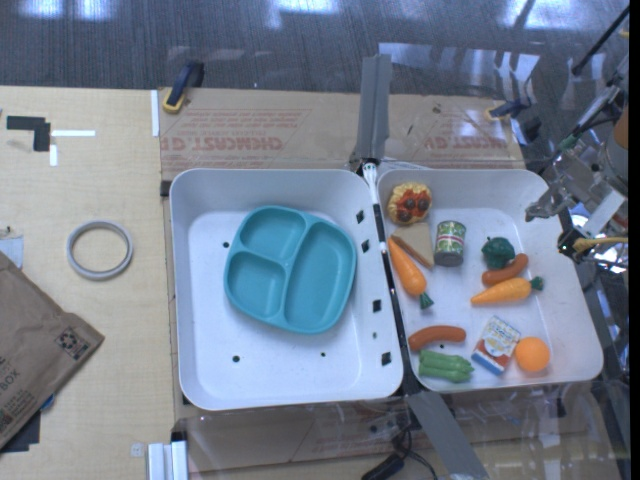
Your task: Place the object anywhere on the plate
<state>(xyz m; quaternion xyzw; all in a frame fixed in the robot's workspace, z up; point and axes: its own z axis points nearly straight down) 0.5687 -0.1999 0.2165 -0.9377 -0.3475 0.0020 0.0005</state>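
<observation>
The teal plate (pixel 291 268) lies in the left bin (pixel 190 298), long axis running upper-left to lower-right. The gripper (pixel 560 196) sits over the right bin's (pixel 575 353) far right edge; I cannot tell its state.

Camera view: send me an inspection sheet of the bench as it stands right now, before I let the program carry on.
Surface: two white bins side by side, left bin, right bin.
Job's things: teal plate in left bin, nothing on it. Toy food in right bin: carrot, can, sausage, orange, carton.
Clutter: tape ring and cardboard box left of the bins.
Grippers: gripper at right bin's far right edge, fingers unclear.
Cables: nothing seen.
Surroundings: cardboard sheet behind the bins.
</observation>
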